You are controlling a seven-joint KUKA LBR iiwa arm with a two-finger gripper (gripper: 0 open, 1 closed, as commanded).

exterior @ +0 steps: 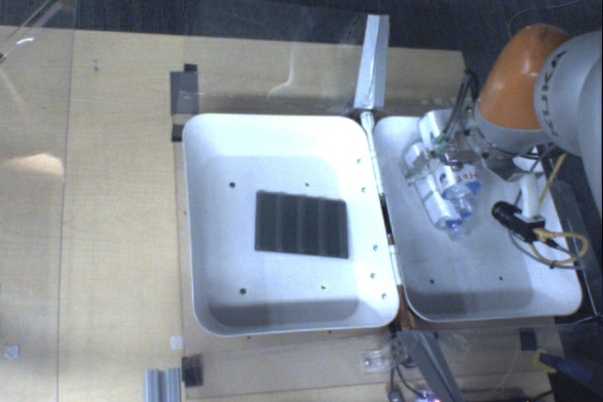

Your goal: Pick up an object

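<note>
A black ribbed rectangular pad [301,224] lies flat in the middle of the left bin [212,165]. In the right bin [490,282], a clear plastic bottle [454,205] with a reddish label and a bluish end lies near the upper left part. The grey arm with its orange band comes in from the right. My gripper [431,163] is low over the upper end of the bottle and overlaps it from this angle. Whether it grips the bottle is hidden.
The two white bins sit side by side on a pale wooden bench, split by a thin rim [384,212]. A metal post [371,71] stands behind the gap between them. Dark carpet lies beyond the bench.
</note>
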